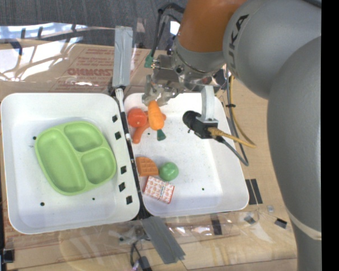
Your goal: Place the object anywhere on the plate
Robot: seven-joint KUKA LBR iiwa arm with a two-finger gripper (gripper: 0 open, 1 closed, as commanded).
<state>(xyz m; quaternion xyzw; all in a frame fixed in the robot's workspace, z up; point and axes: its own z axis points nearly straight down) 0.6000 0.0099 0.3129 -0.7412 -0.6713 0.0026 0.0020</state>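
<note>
A light green divided plate [76, 157] lies in the left bin [17, 208]. My gripper [155, 99] hangs over the upper left part of the right bin [226, 185]. An orange toy carrot [156, 117] with a green stem end pointing down sits with its top between the fingers, and the gripper is shut on it. The carrot is well to the right of the plate, across the wall between the two bins.
In the right bin, a red-orange toy vegetable [137, 119] lies just left of the carrot. Lower down are an orange waffle-like piece [146, 165], a green ball [169, 171] and a small red-and-white box [159, 189]. The arm covers the bin's upper right.
</note>
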